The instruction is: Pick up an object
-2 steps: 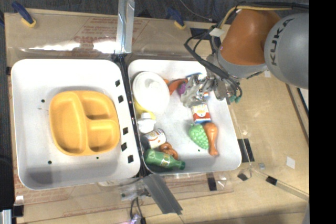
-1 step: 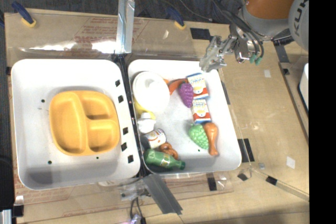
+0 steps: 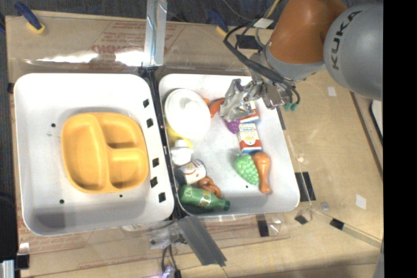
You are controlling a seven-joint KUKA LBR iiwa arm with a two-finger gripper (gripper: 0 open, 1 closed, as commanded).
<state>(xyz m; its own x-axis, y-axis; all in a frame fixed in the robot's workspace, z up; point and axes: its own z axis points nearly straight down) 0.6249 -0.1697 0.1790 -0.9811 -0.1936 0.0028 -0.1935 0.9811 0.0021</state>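
My gripper (image 3: pixel 236 105) hangs low over the back middle of the right bin (image 3: pixel 277 195). Directly beneath and beside it lie a purple toy (image 3: pixel 232 125) and a small red-and-white carton (image 3: pixel 249 135). An orange item (image 3: pixel 214 105) peeks out to its left, next to a white bowl (image 3: pixel 186 111). Nearer the front lie a green bumpy toy (image 3: pixel 245 168), an orange drumstick (image 3: pixel 262 170), a green bottle (image 3: pixel 203 199) and a small white figure (image 3: pixel 189 170). I see nothing clearly gripped between the fingers.
The left bin (image 3: pixel 32 107) holds a yellow divided tray (image 3: pixel 104 152). A metal bracket (image 3: pixel 155 32) stands behind the wall shared by the bins. Black cables (image 3: pixel 241 36) loop above the wrist. Bare bench (image 3: pixel 339 159) lies to the right.
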